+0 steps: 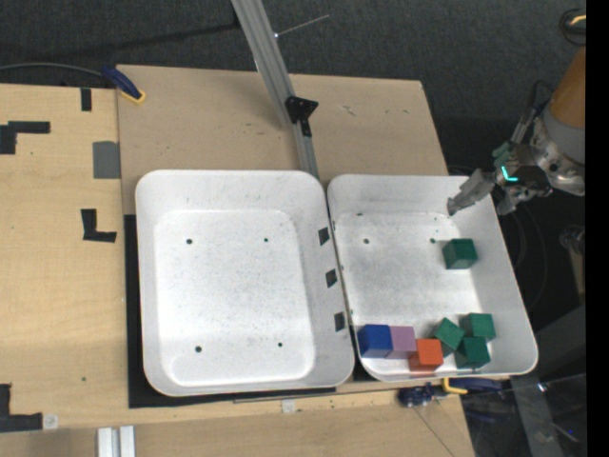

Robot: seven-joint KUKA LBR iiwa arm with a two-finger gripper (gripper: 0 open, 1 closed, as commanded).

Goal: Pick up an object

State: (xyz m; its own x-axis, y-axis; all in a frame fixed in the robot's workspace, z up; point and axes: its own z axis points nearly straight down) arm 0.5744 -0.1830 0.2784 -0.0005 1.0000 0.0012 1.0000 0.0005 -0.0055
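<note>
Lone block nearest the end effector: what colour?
Green, clear in the camera view: lone block.

light: even, moderately bright | shadows: soft, faint | glare: none | focus: slightly soft, grainy

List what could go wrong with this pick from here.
1. The gripper sits over the right bin's rim, so a careless descent may clip it.
2. The lone green cube stands free and could slide away.
3. The corner cluster is packed tightly, leaving little room.
</note>
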